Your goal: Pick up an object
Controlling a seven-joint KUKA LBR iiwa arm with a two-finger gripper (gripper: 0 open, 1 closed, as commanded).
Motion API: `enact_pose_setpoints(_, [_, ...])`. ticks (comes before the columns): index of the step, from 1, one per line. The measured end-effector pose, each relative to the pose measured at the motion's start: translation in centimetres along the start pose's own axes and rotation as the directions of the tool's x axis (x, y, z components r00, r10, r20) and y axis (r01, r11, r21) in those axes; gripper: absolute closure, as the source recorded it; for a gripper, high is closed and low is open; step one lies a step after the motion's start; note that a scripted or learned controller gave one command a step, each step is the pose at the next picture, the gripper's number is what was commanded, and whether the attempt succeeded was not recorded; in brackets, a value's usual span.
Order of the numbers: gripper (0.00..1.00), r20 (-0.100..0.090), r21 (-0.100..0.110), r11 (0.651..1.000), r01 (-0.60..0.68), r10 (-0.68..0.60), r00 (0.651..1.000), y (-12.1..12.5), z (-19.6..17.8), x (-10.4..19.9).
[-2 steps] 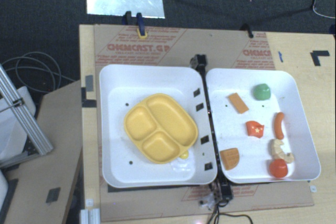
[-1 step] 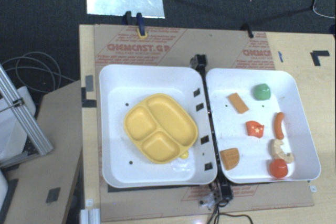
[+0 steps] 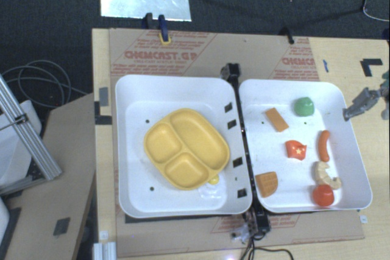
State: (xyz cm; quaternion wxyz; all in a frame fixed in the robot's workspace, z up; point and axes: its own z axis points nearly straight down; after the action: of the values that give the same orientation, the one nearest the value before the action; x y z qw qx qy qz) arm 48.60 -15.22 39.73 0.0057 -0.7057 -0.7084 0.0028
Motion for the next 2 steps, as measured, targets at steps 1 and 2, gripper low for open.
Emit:
enact_pose_setpoints(1, [1.0,0.006,-0.02,1.0,0.003,-0.003,1.0,0.2,-2.0,-0.2])
enact_pose_setpoints(2, [1.0,0.01,-0.025,1.0,-0.004,0.004,1.0,-0.1,-11.0,-3.2])
